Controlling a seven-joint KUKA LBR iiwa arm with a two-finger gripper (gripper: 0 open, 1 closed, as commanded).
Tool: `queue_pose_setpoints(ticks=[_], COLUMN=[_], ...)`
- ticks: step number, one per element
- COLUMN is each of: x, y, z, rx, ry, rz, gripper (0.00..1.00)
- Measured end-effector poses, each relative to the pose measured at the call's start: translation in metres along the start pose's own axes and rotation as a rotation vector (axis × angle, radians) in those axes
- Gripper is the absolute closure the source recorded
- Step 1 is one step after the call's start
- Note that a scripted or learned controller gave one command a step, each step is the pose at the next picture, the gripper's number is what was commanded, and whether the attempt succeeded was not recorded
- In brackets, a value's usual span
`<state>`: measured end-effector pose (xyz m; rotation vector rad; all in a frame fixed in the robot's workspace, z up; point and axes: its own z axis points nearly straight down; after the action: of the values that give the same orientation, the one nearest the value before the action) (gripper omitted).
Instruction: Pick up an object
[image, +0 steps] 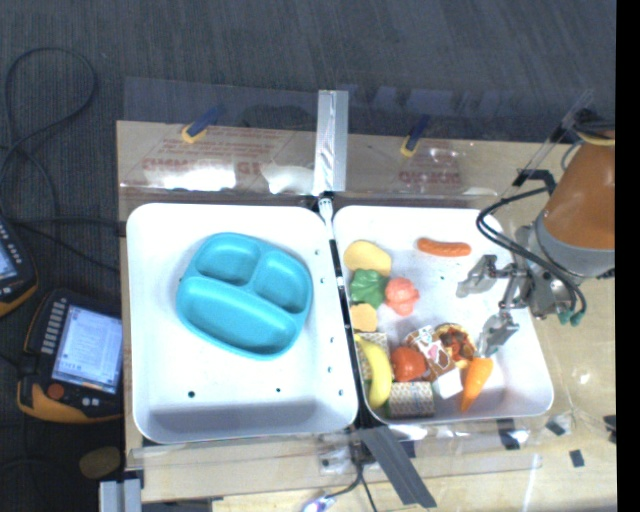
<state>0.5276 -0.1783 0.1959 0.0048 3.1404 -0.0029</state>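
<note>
The right white bin (520, 385) holds several toy foods: a red sausage (443, 247), a yellow fruit (366, 257), a green pepper (367, 288), a pink strawberry (402, 294), a banana (376, 370), a tomato (408, 363), a pizza slice (447, 343) and a carrot (475, 380). My gripper (479, 316) hovers over the right side of this bin, open, with only bare bin floor between its fingers. One fingertip sits just above the carrot's top and beside the pizza slice.
The left bin (160, 400) carries a blue divided plate (245, 292). A white block (447, 383) and a brown waffle piece (410, 400) lie by the right bin's front wall. A cable (500, 215) loops from the arm over the bin's far right corner.
</note>
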Motion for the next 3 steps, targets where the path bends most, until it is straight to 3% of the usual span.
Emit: queue_pose_setpoints(ticks=[1, 2, 3], x=[-0.001, -0.031, 0.018], y=[-0.033, 0.000, -0.003], z=[0.105, 0.097, 0.105], rx=[0.001, 0.001, 0.001], ry=[-0.009, 0.001, -0.015], rz=[0.133, 0.529, 0.496], gripper=[0.00, 0.00, 0.00])
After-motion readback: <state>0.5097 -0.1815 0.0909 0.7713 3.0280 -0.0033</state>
